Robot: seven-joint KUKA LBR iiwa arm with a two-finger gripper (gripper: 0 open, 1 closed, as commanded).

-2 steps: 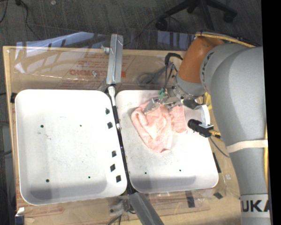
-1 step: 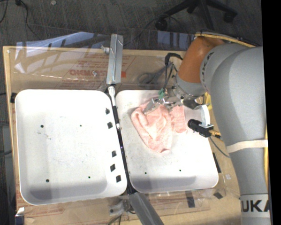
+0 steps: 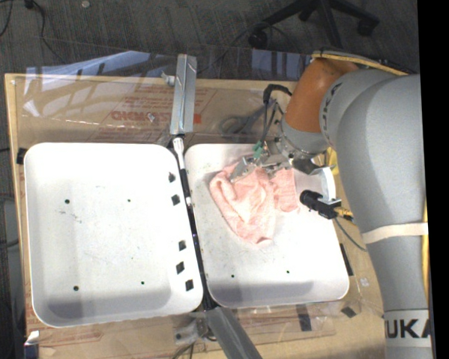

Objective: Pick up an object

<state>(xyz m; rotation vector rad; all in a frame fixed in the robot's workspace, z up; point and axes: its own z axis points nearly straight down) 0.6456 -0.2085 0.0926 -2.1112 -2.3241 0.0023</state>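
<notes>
A crumpled pink cloth (image 3: 249, 200) lies in the upper middle of the right bin (image 3: 238, 287). My gripper (image 3: 257, 164) reaches in from the right, under the orange band of the wrist, and sits at the cloth's top edge, touching or just above it. The metal fingers point left over the cloth's upper folds. Nothing of the cloth is visibly lifted off the bin floor.
The left bin (image 3: 100, 234) lies beside the right one, split from it by a metal divider rail (image 3: 187, 214) with black clips. The grey arm body (image 3: 382, 174) covers the right bin's right side. Cables (image 3: 248, 121) run behind the bins.
</notes>
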